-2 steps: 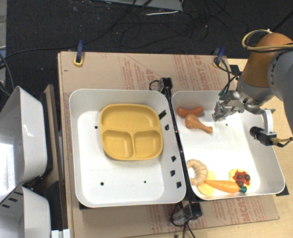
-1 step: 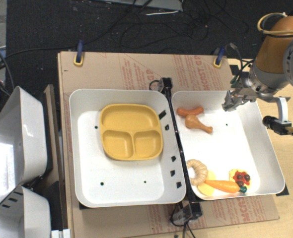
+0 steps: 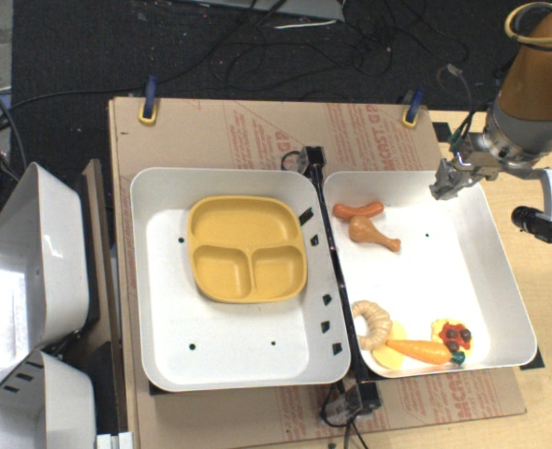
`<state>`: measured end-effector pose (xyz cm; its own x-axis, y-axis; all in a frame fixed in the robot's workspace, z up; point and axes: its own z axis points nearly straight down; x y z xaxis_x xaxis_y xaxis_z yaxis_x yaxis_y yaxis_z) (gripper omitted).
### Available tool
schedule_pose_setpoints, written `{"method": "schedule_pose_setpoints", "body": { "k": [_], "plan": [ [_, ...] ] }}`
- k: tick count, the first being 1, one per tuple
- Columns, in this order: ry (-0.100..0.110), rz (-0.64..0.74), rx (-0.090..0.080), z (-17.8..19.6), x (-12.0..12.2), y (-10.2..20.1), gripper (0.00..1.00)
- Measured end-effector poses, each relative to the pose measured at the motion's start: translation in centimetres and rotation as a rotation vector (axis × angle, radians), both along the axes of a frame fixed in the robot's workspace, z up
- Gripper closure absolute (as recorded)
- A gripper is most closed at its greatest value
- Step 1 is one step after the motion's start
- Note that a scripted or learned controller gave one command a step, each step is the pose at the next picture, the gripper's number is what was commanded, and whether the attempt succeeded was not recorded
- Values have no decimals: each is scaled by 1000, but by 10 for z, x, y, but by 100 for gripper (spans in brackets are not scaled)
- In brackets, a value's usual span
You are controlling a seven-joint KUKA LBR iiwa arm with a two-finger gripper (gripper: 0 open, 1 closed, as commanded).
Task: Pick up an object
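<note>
The right bin holds toy food. An orange sausage and a tan chicken drumstick lie near its far left corner. A beige shrimp, a carrot on a yellow piece, and a small tomato piece lie along its near edge. My gripper hangs over the bin's far right corner, well right of the sausage, with nothing visible in it. The arm reaches in from the upper right.
The left bin holds a yellow divided plate. A black divider strip with clips runs between the bins. White containers stand off the bench's left side. Cables lie on the dark floor behind.
</note>
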<state>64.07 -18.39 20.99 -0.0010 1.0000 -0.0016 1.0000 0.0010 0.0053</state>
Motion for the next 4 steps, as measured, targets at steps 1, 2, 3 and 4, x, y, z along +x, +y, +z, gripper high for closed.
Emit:
{"method": "schedule_pose_setpoints", "body": {
  "k": [1, 2, 3, 4],
  "plan": [
    [5, 1, 0, -10, 0, 0, 100],
    [7, 5, 3, -13, -21, 45, 100],
    [7, 3, 2, -6, -47, 97, 100],
    [8, 6, 3, -10, -59, 149, 100]
  ]
}}
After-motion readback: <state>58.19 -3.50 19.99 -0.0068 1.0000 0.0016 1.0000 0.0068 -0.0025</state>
